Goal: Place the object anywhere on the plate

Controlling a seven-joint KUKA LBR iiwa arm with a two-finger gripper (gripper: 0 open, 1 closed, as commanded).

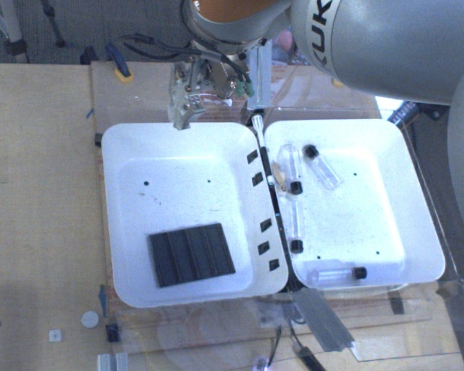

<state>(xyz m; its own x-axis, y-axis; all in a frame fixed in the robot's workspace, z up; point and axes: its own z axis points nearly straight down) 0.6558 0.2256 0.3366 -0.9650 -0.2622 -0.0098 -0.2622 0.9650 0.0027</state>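
1. Four clear tubes with black caps lie in the right bin. One tube near the far edge runs slantwise, its cap toward the far left corner. A second tube beside the bin's left wall lies roughly along that wall, cap toward the near side. A third tube follows on the same line nearer the front, cap also at its near end. The fourth tube lies along the near edge, cap pointing toward the right wall.
2. The arm crosses the far right corner of the view, orange band above the wrist, and carries the gripper over the far edge of the left bin, close to the bin's far wall.
3. The gripper's fingers point downward; I cannot tell how wide they stand, and nothing is seen between them.
4. The tubes are transparent, slim and cylindrical, each with a small black cap.
5. The plate, a dark ribbed rectangle, lies flat in the left bin near its near edge, slightly turned.
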